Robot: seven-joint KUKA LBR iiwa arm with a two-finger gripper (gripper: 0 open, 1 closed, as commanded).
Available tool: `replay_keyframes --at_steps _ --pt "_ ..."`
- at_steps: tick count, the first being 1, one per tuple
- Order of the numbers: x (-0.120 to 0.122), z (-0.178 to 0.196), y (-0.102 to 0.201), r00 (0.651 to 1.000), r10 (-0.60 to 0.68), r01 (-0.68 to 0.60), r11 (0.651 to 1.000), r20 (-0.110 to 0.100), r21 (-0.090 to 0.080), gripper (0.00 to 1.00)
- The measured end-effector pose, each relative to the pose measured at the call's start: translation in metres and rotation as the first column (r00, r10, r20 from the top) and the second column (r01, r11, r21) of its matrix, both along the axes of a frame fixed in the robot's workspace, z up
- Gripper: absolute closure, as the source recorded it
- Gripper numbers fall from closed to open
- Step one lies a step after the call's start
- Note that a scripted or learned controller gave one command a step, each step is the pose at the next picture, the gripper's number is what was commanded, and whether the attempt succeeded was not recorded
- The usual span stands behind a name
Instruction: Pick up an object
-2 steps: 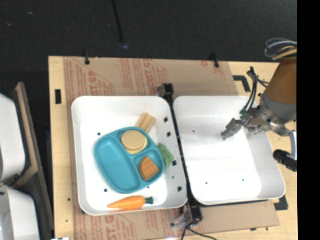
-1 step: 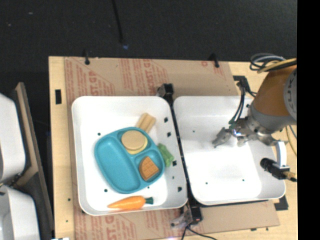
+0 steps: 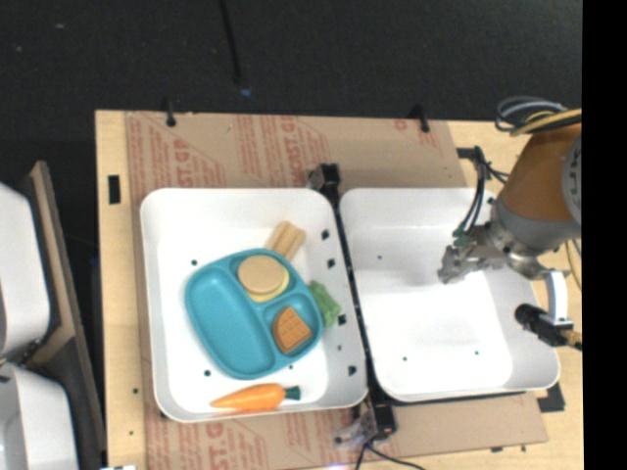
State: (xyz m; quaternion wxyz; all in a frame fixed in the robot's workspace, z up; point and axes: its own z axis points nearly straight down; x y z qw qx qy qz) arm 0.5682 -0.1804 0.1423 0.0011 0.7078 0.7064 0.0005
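Observation:
In the left bin (image 3: 167, 292) lies a blue divided tray (image 3: 227, 323) with a round tan cookie (image 3: 264, 275) and a brown waffle piece (image 3: 292, 329) on it. A tan wooden block (image 3: 286, 238) pokes out at the tray's upper edge, a green leafy piece (image 3: 326, 305) lies at its right side, and an orange carrot (image 3: 253, 397) rests near the bin's front wall. My gripper (image 3: 457, 262) hangs over the right bin (image 3: 431, 341), in its upper right part, far from all these objects. Nothing shows between its fingers.
The arm's orange band and grey wrist (image 3: 541, 189) lean in over the right bin's far right corner, with cables above. A black clip (image 3: 324, 176) sits where the bins meet at the back. White containers (image 3: 20, 272) stand off the bench's left edge.

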Motion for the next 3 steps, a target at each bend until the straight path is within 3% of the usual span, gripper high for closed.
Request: replay_keyframes --at_steps 1,2,3 --pt "-0.003 0.050 0.008 1.000 0.002 -0.002 1.000 0.003 0.000 1.00" --pt "-0.002 0.072 0.007 1.000 0.002 -0.002 1.000 0.000 0.000 1.00" --pt "0.009 0.079 0.053 1.000 0.005 -0.005 1.000 -0.001 0.001 1.00"
